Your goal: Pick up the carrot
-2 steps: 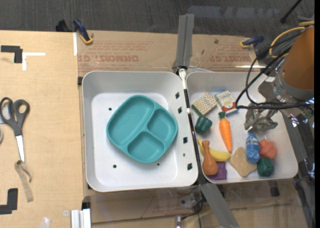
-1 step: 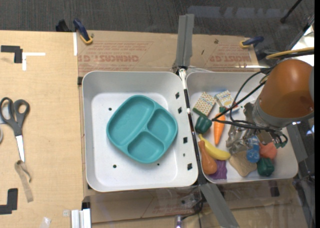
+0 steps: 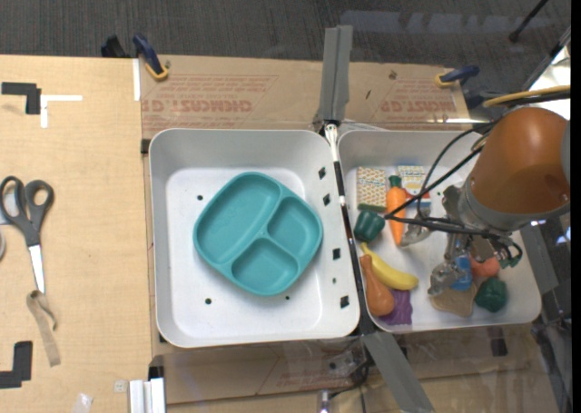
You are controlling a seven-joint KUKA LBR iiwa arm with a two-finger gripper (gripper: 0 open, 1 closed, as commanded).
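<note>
The carrot (image 3: 397, 210) is orange with a green top and lies lengthwise in the left part of the right bin (image 3: 517, 316). Its top points toward the far wall. My gripper (image 3: 447, 275) hangs below the orange-banded wrist (image 3: 519, 162), low over the bin's front right. It is to the right of the carrot and nearer the camera, apart from it, above a cluster of small toys. Black cables cross in front of the carrot's middle.
Around the carrot lie a green pepper (image 3: 368, 223), a banana (image 3: 392, 273), an orange toy (image 3: 377, 295), a purple piece (image 3: 400, 309) and two small boxes (image 3: 371, 186). Blue, red, green (image 3: 491, 294) and tan toys sit under the gripper. The left bin holds a teal divided plate (image 3: 259, 232).
</note>
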